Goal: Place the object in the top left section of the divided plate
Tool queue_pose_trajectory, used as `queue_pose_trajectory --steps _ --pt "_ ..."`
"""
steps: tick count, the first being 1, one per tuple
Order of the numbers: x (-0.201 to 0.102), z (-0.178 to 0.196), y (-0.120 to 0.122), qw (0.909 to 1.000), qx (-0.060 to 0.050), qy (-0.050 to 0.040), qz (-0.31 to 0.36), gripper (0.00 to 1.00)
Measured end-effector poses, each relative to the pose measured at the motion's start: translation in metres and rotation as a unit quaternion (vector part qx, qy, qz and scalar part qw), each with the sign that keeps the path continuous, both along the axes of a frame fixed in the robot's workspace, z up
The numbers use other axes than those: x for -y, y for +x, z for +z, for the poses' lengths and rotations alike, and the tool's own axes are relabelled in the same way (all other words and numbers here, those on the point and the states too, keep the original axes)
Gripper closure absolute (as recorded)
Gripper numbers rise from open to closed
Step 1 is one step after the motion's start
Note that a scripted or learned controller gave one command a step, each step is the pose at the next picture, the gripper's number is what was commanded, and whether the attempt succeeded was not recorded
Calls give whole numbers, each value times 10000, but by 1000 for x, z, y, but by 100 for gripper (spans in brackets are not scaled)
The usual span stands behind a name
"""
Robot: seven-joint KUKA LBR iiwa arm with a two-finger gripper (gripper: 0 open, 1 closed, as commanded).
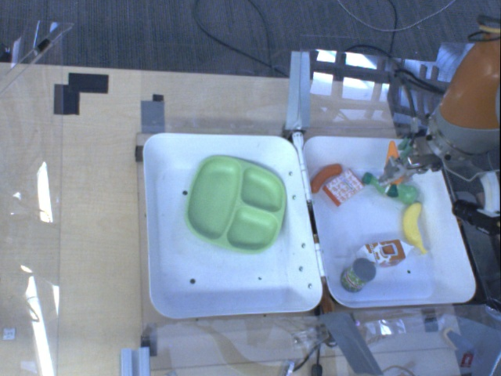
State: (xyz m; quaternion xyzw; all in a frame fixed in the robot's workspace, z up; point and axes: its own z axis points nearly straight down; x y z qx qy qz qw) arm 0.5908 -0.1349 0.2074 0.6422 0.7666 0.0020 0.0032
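While the pincer [405, 165] sits low in the right bin [446, 288], we cannot tell its state. The green plate [235, 204] lies well left, in the other bin.

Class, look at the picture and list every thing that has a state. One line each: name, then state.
Divided plate: flat in left bin, nothing in its sections.
Banana: lying in right bin.
Can: on its side.
Small carton: lying flat, apart from the plate.
Hand: low over the right bin's top edge, by green and orange items.
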Motion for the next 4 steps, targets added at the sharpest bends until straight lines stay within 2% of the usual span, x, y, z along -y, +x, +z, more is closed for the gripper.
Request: queue_pose_trajectory --steps 1,2,3,4 --pt "-12 11 -14 9950 -10 -5 1002 100" --pt "-89 49 -12 9970 -2 -2 780 100" --pt "-171 -15 -3 9947 -25 3 1024 100" --pt "-170 -15 -2 9948 -19 3 1019 0"
